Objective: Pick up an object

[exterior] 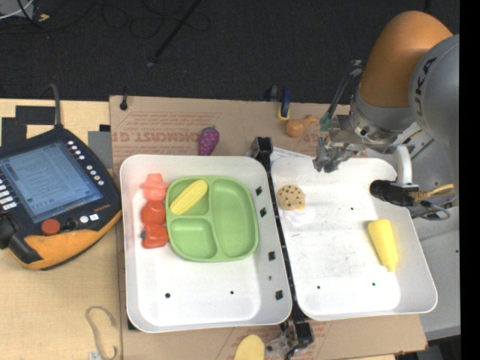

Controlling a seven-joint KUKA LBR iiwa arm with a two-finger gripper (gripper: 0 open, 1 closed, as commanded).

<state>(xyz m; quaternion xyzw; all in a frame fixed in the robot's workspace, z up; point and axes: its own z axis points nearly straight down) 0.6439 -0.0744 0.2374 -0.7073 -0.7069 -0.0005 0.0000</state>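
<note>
Single fixed camera above bench, looking down at a slant; both white bins (352,306) in frame, moderate range.

Bright, even light — soft shadows, slight blur.

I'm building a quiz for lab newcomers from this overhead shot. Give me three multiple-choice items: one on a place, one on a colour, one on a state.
1. Where does the corn cob lie?
A. In the green tray's upper-left compartment
B. In the right bin
C. On the cardboard

2. What colour is the long block in the right bin?
A. Purple
B. Yellow
C. Green

3. How does the cookie stand to the gripper?
A. Clamped in it
B. Lying apart from it on the bin floor
C. Stacked on it

Key: 1 A, it sits inside the green tray. 2 B, plainly yellow. 3 B, the gripper is up and to its right.
</note>
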